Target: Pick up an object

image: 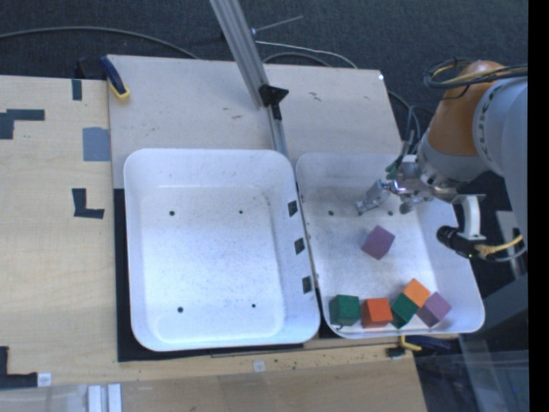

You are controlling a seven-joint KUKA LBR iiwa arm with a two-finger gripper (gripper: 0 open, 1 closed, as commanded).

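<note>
Hand (374, 200): over right bin (446, 269), near its far edge; spread cannot be told, nothing seen held | Target: purple cube (377, 242), alone mid-bin, just nearside of hand | Advice: you centre above it, descend straight, avoid the near-edge cluster (390, 307).

Two white bins, the left bin (214, 247) and right bin (343, 178) both flecked with dark specks, sit on a pale wood worktop (51, 256) marked with grey and black tape. In the right bin: a purple cube (377, 242), green cube (345, 308), red-orange cube (376, 312), dark green cube (403, 309), orange cube (416, 293) and mauve cube (435, 308). The arm (480, 127) is grey with an orange band; its gripper (377, 197) is metallic grey.
</note>
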